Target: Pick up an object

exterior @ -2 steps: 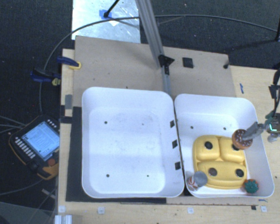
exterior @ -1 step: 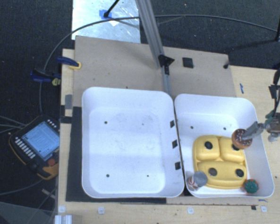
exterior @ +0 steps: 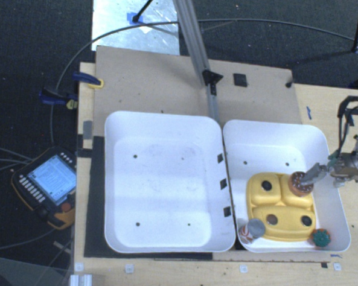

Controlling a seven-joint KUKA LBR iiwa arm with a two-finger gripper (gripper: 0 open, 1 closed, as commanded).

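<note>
In the right bin (exterior: 270, 142) lies a large yellow moulded piece (exterior: 281, 206) with dark holes. A small brown round object (exterior: 297, 183) rests on its upper right corner. A grey lump (exterior: 255, 228) sits at the yellow piece's lower left, and a green ball (exterior: 322, 237) lies in the bin's front right corner. My gripper (exterior: 309, 177) reaches in from the right, low over the bin, with its tip right beside the brown round object. Whether it touches that object is unclear.
The left bin (exterior: 161, 180) stands beside the right one, joined along black clips (exterior: 223, 183). A handheld pendant (exterior: 48, 180) lies left of the bench. A grey pole (exterior: 197, 44) slants across the bench's back. Cables run over the dark floor.
</note>
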